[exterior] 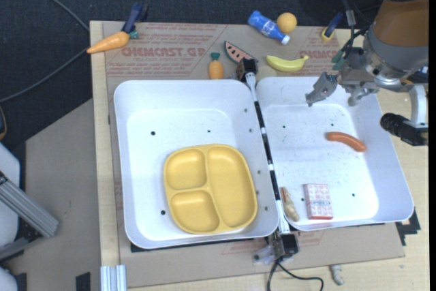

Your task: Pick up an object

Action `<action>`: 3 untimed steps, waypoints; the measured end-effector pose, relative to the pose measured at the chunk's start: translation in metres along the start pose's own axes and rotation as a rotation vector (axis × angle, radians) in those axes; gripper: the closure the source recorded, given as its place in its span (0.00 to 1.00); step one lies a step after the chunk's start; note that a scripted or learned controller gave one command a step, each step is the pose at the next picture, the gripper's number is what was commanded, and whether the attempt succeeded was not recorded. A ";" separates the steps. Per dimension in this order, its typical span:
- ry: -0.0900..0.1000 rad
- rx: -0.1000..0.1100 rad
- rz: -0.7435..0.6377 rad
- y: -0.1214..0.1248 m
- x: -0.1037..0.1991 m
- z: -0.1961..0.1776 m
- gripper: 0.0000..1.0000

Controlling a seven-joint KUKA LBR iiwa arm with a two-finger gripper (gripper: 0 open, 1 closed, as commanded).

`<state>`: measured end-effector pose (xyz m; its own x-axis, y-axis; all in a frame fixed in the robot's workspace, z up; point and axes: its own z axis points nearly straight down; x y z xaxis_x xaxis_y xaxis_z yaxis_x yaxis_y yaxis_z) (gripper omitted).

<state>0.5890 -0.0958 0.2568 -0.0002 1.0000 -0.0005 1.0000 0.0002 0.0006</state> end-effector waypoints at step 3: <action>0.000 -0.001 0.000 0.040 -0.117 0.122 0.00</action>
<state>0.6287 -0.2128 0.1350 -0.0006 1.0000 -0.0007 1.0000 0.0006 0.0016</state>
